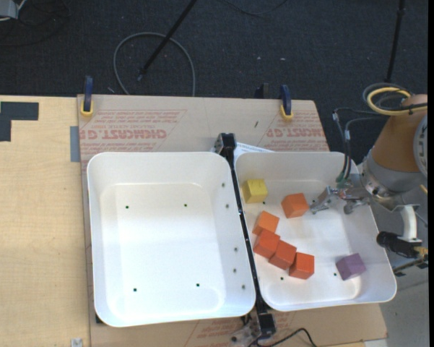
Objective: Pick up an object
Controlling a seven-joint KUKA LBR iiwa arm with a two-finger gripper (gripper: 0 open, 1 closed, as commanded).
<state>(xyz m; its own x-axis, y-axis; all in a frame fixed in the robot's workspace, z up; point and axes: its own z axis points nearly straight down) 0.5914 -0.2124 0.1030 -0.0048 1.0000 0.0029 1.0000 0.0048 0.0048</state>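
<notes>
The right bin (pixel 325 301) holds several blocks. A yellow block (pixel 256 190) lies at its far left, and an orange block (pixel 294 205) sits a little to the right of it. A tight cluster of orange and red blocks (pixel 281 250) lies near the bin's middle. A purple block (pixel 350 266) rests at the near right. My gripper (pixel 333 205) hangs over the right part of this bin, just right of the single orange block. It is open, with nothing between its fingers.
The left bin (pixel 101 194) stands against the right one along a black divider (pixel 238 208). Both sit on cardboard held by two clamps (pixel 285 107) at the back. The arm's orange wrist (pixel 397 147) rises at the right edge.
</notes>
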